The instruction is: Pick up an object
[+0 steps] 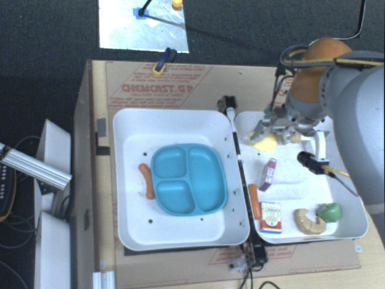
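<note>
So the likely target here is the yellow object (264, 142), sitting near the back-left corner of the right bin (349, 230), and the gripper (275, 132) is down right on top of it. Can't tell from this angle whether the claw is wide, narrow, or actually has hold of it, so I wouldn't call the pick done. Looks to me like it's at the grab stage, with the lift left to do. Rest of that bin: a purple tube (268, 173), an orange sausage (255, 201) by the left wall, a small carton (271, 216), a croissant (310, 221) and a green pepper (329, 211). Left bin (129, 161) holds a blue divided tray (188, 179) and another sausage (147, 180) beside it.
</note>
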You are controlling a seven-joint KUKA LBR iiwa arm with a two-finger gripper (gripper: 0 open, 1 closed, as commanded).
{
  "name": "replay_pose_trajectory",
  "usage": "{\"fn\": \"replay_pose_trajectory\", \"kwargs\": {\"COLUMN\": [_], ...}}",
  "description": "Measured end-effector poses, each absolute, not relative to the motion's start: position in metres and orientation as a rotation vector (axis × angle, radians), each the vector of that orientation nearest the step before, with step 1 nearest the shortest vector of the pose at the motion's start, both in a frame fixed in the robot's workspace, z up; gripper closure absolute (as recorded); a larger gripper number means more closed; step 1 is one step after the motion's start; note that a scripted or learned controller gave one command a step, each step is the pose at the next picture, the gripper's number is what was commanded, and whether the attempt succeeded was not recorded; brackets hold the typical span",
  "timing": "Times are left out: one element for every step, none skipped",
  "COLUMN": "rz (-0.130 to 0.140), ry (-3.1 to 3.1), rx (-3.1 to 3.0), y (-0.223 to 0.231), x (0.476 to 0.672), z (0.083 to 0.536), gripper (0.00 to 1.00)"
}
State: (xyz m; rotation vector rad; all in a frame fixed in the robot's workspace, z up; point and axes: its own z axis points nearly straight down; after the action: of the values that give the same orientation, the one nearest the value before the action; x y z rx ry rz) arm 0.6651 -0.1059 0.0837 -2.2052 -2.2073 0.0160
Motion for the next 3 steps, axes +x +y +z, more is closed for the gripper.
{"fn": "replay_pose_trajectory", "kwargs": {"rz": [0.016,0.017,0.000], "ry": [-2.215,-2.216,-2.223], "rx": [-2.207,-2.206,-2.220], "y": [-0.108,-0.108,-0.093], "x": [0.666,0.666,0.612], "z": [0.096,0.096,0.084], "gripper": [1.00,0.00,0.00]}}
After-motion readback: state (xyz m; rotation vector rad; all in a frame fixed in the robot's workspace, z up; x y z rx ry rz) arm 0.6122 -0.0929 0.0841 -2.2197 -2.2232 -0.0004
